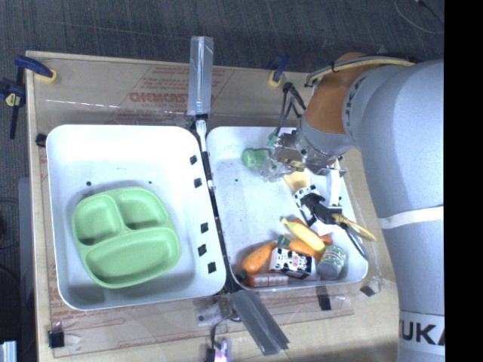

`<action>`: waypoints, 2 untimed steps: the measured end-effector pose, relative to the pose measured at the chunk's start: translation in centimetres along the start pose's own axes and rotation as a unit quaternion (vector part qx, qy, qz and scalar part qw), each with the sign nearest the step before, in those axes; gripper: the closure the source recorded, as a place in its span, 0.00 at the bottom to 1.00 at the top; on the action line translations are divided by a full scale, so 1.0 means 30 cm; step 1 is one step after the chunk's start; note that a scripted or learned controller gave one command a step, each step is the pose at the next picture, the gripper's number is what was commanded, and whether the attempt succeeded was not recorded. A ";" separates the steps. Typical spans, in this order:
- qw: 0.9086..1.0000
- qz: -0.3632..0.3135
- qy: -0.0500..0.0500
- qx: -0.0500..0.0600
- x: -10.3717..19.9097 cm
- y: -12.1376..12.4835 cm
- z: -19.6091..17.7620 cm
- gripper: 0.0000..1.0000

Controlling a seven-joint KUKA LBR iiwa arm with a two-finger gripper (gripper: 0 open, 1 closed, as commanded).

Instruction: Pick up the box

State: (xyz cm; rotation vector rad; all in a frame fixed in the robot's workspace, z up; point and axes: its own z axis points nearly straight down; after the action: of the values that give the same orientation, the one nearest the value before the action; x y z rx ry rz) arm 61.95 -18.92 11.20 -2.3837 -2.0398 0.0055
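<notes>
Right bin (pixel 234 202), near edge: box (pixel 291 262) with black-and-white print, lying flat among a carrot (pixel 256 257), banana (pixel 304 236) and can (pixel 332 261); left bin (pixel 60 149) holds a green tray (pixel 127 236); far right, gripper (pixel 283 157) beside a green object (pixel 254 157), well apart from the box; finger state cannot be told.

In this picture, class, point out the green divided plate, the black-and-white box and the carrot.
green divided plate (pixel 126 236): camera view, on the ridge between its compartments.
black-and-white box (pixel 290 262): camera view, middle of its printed top face.
carrot (pixel 257 258): camera view, middle of its orange body.
</notes>
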 end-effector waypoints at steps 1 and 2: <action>1.000 0.000 0.000 0.000 0.000 0.000 0.000 0.00; 0.995 0.099 0.001 0.001 0.105 -0.021 0.069 0.00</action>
State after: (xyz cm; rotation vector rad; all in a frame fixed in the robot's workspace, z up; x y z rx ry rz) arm 61.81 -15.70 9.12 -2.5724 -1.7937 0.0055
